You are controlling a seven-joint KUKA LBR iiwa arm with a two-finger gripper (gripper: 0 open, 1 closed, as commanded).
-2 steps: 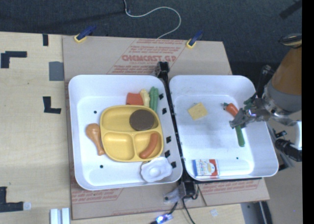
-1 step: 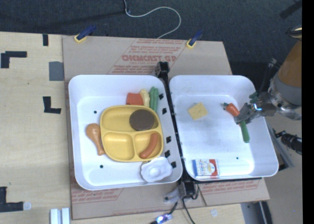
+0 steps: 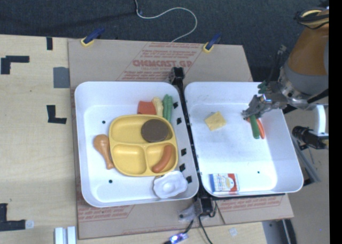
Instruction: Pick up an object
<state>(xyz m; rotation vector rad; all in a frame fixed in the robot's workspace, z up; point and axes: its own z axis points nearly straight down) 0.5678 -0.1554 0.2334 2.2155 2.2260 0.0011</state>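
Risk entry: two-finger gripper [image 3: 253, 113], finger state impossible to tell, poised directly above small orange-and-green carrot-shaped toy [image 3: 258, 129] by right white bin's far wall [image 3: 295, 157]; likely miss or glancing push, toy narrow and slanted.

Red printed lettering is seen on the cardboard sheet [image 3: 160, 64] that lies under the two bins, near its far edge. The print faces away from the camera, so it appears upside down. The larger line seems to read "CHEMGEAR" or a similar word, but the letters cannot be made out with certainty; the smaller lines beside it are too fine to be read. More red print is seen along the sheet's near edge, also unreadable. A small carton [image 3: 223, 182] in the right bin [image 3: 278, 179] bears a blue and red label, on which no words can be made out.
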